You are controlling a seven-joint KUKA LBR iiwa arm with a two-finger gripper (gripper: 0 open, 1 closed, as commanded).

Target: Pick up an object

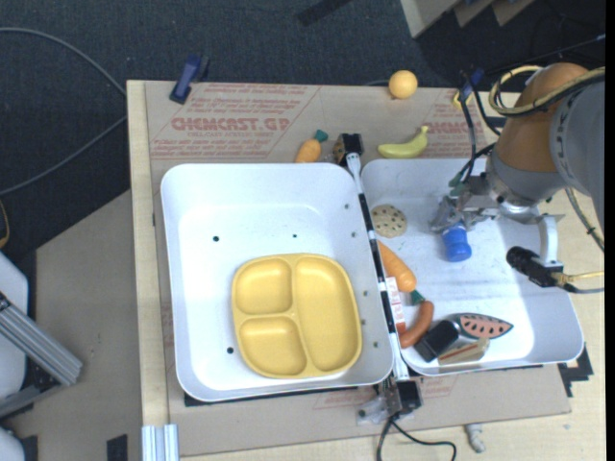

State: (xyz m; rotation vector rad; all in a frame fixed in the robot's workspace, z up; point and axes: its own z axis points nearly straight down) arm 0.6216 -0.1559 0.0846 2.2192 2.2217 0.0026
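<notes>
Your gripper (459,221) is down in the right bin (538,349), right over the blue cup (456,244). Can't tell from this angle how it's set, or if it has anything. Cookie (388,221) sits to its left, carrot (398,268) by the divider.

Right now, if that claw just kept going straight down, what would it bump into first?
Probably the blue object, which sits right under the claw in the right bin. Depth is hard to judge from this slanted view.
</notes>
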